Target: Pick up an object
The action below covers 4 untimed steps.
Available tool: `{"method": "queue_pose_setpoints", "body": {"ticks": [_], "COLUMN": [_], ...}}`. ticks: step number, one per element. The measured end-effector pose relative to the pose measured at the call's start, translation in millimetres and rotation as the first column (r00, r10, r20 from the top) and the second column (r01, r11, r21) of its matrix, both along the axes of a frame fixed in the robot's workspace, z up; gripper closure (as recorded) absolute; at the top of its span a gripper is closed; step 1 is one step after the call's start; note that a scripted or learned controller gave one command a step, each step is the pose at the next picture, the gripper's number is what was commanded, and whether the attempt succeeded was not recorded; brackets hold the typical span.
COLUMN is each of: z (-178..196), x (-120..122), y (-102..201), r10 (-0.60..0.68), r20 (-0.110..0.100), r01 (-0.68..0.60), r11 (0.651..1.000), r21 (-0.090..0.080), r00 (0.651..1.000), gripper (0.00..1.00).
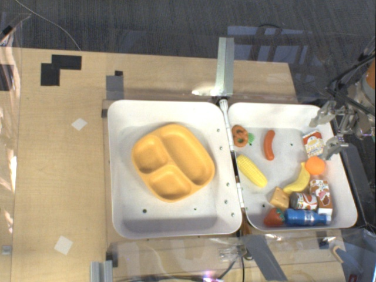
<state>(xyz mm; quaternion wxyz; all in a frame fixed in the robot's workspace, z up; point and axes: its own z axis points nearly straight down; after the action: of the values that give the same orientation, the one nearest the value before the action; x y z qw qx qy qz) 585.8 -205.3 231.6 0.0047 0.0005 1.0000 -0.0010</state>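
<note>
While spread apart above the right bin, metal gripper over a round orange.

Even bright overhead light w/ soft shadows, glare on clear panel at left, slightly soft focus

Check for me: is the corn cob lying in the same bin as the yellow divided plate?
No: the corn cob lies in the right bin, while the yellow divided plate sits in the left bin.
</note>
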Motion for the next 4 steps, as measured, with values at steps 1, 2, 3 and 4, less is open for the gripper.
{"method": "queue_pose_setpoints", "body": {"ticks": [1, 2, 3, 4], "z": [-123, 1, -69, -68], "x": [-35, -94, -98, -98], "y": [16, 99, 121, 120], "r10": [-0.332, -0.416, -0.733, -0.734], "r20": [0.014, 0.008, -0.009, -0.006], "r01": [0.332, 0.416, 0.733, 0.734], "r11": [0.943, 0.91, 0.68, 0.68], "r21": [0.005, 0.008, 0.003, 0.005], "r00": [0.943, 0.91, 0.68, 0.68], "gripper": [0.0, 0.0, 0.0, 0.0]}}
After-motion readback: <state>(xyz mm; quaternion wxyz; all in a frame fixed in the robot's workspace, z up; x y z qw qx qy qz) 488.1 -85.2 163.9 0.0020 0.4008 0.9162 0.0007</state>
